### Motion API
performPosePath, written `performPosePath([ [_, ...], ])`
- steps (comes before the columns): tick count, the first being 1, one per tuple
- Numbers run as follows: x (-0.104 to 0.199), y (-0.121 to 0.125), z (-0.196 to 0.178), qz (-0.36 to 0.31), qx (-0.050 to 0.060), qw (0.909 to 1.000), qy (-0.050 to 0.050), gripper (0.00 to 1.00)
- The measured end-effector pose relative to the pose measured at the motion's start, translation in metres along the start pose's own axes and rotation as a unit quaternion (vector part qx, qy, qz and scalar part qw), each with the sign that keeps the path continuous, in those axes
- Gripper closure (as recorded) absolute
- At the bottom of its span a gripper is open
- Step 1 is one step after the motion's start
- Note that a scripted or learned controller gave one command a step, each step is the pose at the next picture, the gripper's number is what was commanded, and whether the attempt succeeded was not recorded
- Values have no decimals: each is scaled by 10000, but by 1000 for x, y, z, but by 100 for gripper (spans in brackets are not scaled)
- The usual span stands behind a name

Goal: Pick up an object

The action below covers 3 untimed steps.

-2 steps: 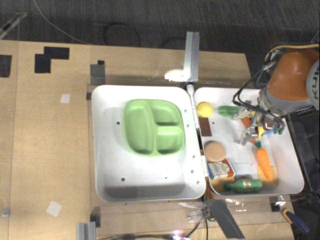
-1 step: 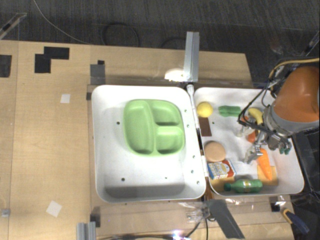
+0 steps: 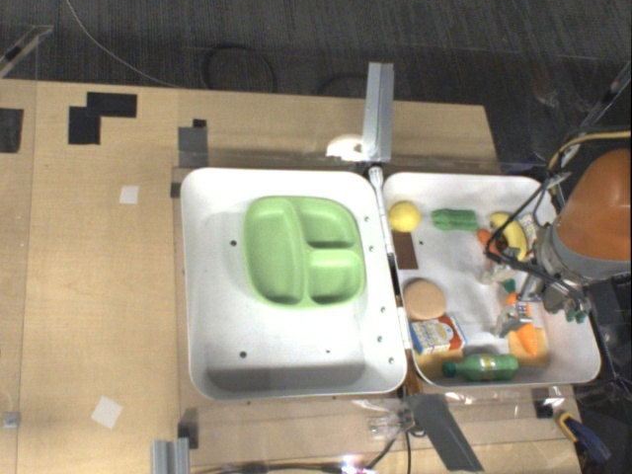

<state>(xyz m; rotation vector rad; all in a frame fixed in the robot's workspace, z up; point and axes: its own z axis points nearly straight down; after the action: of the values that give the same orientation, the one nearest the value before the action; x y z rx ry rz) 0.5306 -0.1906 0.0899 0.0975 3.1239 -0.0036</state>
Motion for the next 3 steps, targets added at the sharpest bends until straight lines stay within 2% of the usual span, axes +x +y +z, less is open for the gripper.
performPosePath([
  [1,29,-3,-1,749,8,9972,-25,0],
  [2,24,-3,-15,715,21,9974,-95,100],
  [3,24,-2,-14,713,19,9974,-90,0],
])
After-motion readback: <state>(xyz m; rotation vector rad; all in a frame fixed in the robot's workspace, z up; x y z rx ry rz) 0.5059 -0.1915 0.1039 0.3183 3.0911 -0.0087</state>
